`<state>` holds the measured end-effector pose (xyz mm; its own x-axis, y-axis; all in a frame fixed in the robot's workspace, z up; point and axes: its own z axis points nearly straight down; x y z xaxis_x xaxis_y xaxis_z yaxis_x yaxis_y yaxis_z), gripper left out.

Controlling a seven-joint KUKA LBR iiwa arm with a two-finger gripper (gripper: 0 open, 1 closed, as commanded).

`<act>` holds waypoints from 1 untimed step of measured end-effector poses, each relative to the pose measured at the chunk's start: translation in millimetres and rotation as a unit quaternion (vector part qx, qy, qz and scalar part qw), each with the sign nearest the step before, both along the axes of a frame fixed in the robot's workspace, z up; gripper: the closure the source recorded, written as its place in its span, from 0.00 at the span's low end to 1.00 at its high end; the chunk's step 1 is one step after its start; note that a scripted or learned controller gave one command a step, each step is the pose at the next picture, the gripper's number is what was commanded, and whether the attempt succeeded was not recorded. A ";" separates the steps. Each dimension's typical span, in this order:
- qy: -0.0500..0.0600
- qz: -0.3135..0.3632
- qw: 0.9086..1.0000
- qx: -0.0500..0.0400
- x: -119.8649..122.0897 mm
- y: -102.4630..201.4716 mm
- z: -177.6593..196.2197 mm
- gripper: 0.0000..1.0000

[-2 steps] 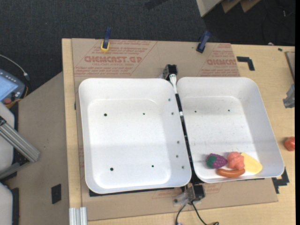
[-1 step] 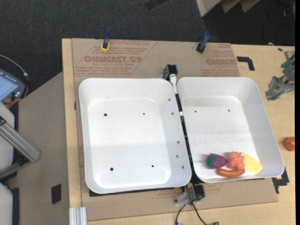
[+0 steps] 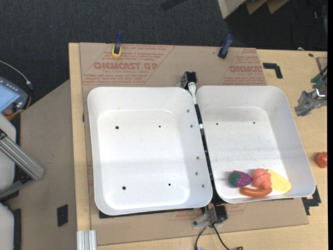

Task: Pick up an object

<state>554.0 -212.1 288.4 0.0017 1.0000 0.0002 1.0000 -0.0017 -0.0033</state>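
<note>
The things to be picked lie huddled in the right bin [image 3: 250, 129], in its corner at the lower right of the view. A purple knobbly piece [image 3: 240, 178] sits on the left of the cluster. Just beside it is an orange-red lumpy piece [image 3: 262, 177], which touches a flat yellow piece [image 3: 281, 183] on its right. A long orange-red sausage shape [image 3: 256, 192] lies along the front of them, close to the bin's rim. They are too small for me to name more exactly.

The left bin [image 3: 140, 150] sits just beside the right one, with a dark strip running down the seam between them. Both rest on a brown board [image 3: 156, 61] printed with red lettering, held by two blue clamps [image 3: 118, 44] at its far edge.

At the right edge of the view a grey metal piece [image 3: 310, 100] stands over the bench, cut off by the frame; I cannot tell what it is. Below it, outside the bin, a small orange thing [image 3: 321, 160] is also partly cut off.
</note>
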 end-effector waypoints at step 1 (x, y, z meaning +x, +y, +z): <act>-0.004 0.003 1.000 -0.001 18.5 31.8 20.9 1.00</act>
<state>572.5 -180.3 309.3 -0.0034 1.0000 -0.0019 1.0000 0.0034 0.0052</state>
